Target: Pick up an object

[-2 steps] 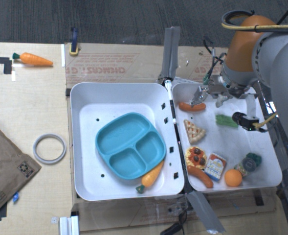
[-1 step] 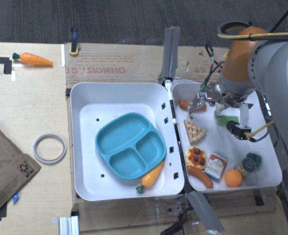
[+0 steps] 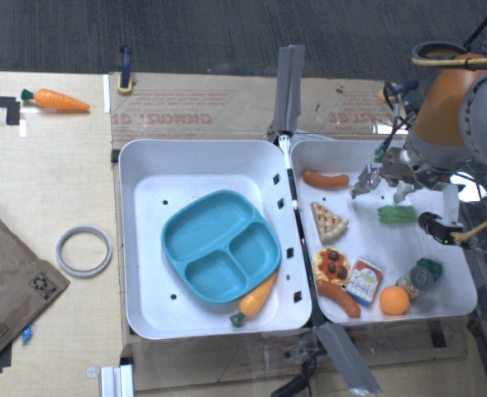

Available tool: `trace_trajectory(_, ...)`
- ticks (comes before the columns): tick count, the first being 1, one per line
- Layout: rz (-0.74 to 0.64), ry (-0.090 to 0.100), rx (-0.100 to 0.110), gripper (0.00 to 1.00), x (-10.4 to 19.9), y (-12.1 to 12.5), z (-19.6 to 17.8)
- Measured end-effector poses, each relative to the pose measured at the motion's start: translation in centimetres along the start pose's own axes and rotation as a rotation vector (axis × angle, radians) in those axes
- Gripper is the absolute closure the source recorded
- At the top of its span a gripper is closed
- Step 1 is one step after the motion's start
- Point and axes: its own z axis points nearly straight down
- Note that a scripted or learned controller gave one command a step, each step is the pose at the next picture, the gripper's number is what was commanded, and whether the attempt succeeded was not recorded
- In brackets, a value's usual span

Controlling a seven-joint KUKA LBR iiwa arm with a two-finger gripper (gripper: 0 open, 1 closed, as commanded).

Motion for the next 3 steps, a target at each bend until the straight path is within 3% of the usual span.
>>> trace_trajectory(1,0.020,0.000,0.000,0.00,-2.9,-3.3,0.8)
trace_trajectory(2,0.023,0.000,0.000,1.00,-3.0,-3.3,-0.1)
trace_trajectory(3,0.098,-0.001,-0.001,1.00,0.7,1.0,-10.7)
